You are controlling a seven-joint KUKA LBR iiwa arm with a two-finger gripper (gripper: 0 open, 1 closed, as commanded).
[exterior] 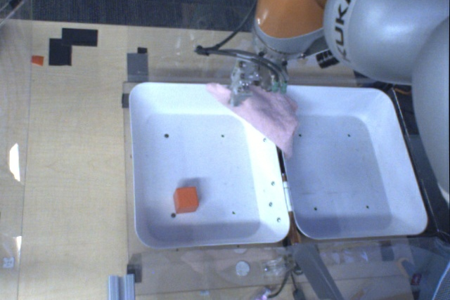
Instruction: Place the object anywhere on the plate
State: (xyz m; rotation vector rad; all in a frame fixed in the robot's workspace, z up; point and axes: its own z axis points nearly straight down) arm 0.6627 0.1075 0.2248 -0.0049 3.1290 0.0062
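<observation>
The gripper (247, 84) hangs over the far edge between the two bins, its fingers clamped on a pink cloth (264, 116) that dangles across the divide. Held by one corner, the cloth could slip free or snag on the rim.

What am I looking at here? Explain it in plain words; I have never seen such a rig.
One camera, fixed above a bench, looks down at a slant. The big grey and orange machine reaching in from the right is a robot arm, and the small metal part at its tip is its hand. Two shallow white bins sit side by side on the bench: the left bin and the right bin. A small orange block lies in the left bin. A pink cloth spreads from just under the hand across the rims where the bins meet. The picture is too unclear to tell whether the hand actually grips it.
</observation>
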